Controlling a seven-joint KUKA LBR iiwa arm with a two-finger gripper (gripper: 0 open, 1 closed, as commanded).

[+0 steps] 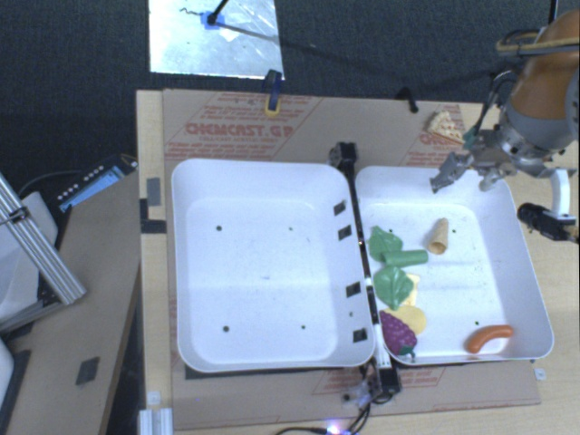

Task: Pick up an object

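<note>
— Where's the two-finger gripper (467,172) now?

— Up over the far edge of the right-hand shallow white bin (507,243), its fingers spread apart with nothing between them. It's well above the toys, I'd say.

— What's worth going for?

— The small tan cone-shaped piece (439,236) lies nearest, alone on bare floor just below the gripper. The orange sausage-shaped toy (488,338) sits by the near right corner, also alone. Against the left wall it's crowded: green leafy plastic vegetables (392,263), a yellow piece (410,317) and a purple bunch of grapes (398,330), all touching.

— So the cone?

— I'd think so. Come straight down, fingers straddling its narrow width, not its length. Avoid the pile; fingers would likely snag a neighbour. The left-hand white bin (263,261) isn't involved.
</note>
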